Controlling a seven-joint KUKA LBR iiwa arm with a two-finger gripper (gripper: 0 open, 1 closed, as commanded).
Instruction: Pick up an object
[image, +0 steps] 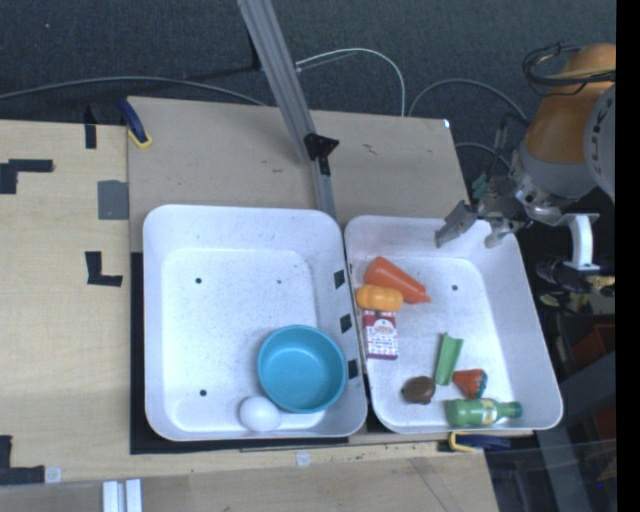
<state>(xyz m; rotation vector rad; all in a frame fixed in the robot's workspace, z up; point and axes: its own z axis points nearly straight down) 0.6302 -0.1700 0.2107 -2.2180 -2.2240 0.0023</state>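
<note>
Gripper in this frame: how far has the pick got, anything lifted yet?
Nothing looks done: the carrot, red carton, green bottle and other items lie in the right bin; the blue bowl and white ball lie in the left bin. In hand: the gripper hangs over the right bin's far rim, jaws apart, holding nothing. Left: choose, descend, grasp, lift.
</note>
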